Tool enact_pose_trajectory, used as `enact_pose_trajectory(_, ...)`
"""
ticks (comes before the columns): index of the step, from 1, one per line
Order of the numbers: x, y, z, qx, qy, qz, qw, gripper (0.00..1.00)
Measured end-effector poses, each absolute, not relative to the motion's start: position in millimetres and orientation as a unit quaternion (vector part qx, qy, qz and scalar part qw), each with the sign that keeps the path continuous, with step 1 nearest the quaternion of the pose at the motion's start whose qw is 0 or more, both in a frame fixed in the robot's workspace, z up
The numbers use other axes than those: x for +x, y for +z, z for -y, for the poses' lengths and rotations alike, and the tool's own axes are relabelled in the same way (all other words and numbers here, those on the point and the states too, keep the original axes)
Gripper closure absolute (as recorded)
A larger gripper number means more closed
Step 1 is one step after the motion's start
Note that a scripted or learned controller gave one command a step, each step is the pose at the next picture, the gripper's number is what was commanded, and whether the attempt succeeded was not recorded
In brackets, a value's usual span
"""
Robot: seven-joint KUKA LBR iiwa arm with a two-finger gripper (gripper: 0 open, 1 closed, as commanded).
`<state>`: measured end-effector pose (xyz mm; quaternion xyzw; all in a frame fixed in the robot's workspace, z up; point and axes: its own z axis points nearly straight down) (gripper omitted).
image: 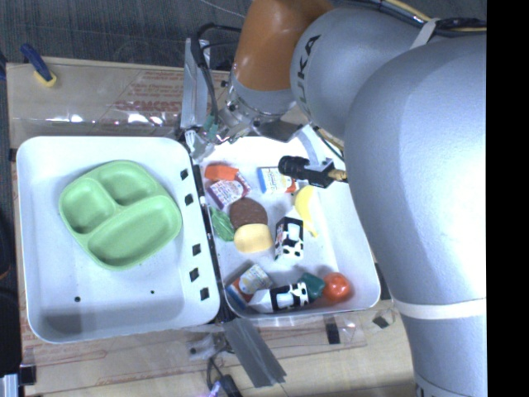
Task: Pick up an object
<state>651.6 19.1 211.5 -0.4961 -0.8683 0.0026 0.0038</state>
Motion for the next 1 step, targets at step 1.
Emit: enact_pose_trajectory(1, 656.6, 257.9, -75.7, -0.545, 0.0001, 0.838, 0.0, 1.0)
